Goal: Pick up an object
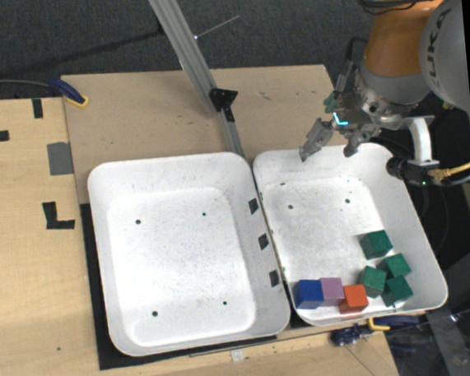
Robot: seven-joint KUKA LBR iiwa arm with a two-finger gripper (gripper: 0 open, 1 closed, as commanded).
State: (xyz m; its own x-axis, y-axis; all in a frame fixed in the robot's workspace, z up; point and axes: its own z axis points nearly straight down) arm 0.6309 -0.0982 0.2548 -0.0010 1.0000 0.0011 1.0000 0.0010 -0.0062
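— Where does your two-finger gripper (330,143) sit right now?

— In the upper right of the frame, over the far rim of the right-hand shallow white plastic bin (320,216). You can see its two dark fingers spread apart with nothing between them, so it is open and carrying nothing.

— And what can you pick?

— Your candidates crowd the lower right corner of that bin: a blue block (309,292), a pale purple block (331,289) and an orange block (355,297) in a row, with what looks like four dark green blocks (377,244) beside them, though the pile makes the count uncertain. The left-hand shallow white plastic bin (174,247) fills the middle of the frame.

— What could go wrong?

— The blocks touch each other and hug the bin wall. Your fingers may land on a neighbour or the rim, pushing blocks aside instead of closing on one.
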